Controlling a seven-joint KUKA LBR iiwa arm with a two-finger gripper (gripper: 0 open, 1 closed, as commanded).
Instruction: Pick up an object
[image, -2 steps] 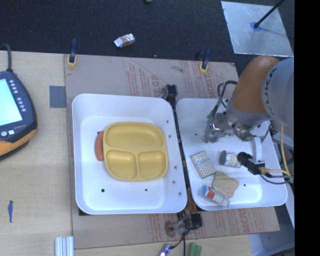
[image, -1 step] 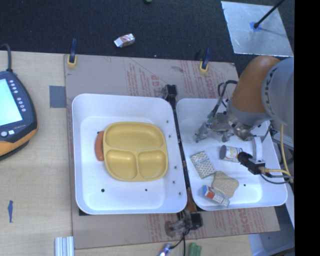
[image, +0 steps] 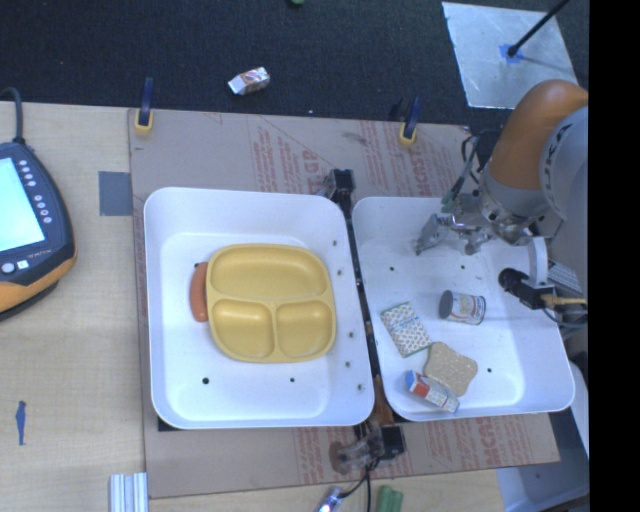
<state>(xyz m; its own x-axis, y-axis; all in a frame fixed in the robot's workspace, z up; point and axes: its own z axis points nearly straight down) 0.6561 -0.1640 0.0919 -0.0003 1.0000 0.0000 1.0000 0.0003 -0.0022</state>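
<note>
The metal two-finger gripper (image: 452, 236) is hovering with fingers spread and gripping nothing at twelve o'clock in the right shallow white bin (image: 520, 385), the grey orange-banded arm (image: 535, 135) reaching in from two o'clock, the small cylindrical tin can (image: 462, 307) lying at six o'clock of it.

Left bin (image: 165, 300): a tray (image: 270, 301) sits in its middle, a sausage (image: 199, 291) touching the tray's left edge.
Right bin (image: 560, 385): a can (image: 462, 307) lies mid-bin; a pouch (image: 405, 328) lies left of it; bread (image: 450, 368) sits nearer the front; a tube (image: 431, 391) lies at the front wall.
My gripper (image: 452, 232): over the right bin's back part, behind the can.
</note>
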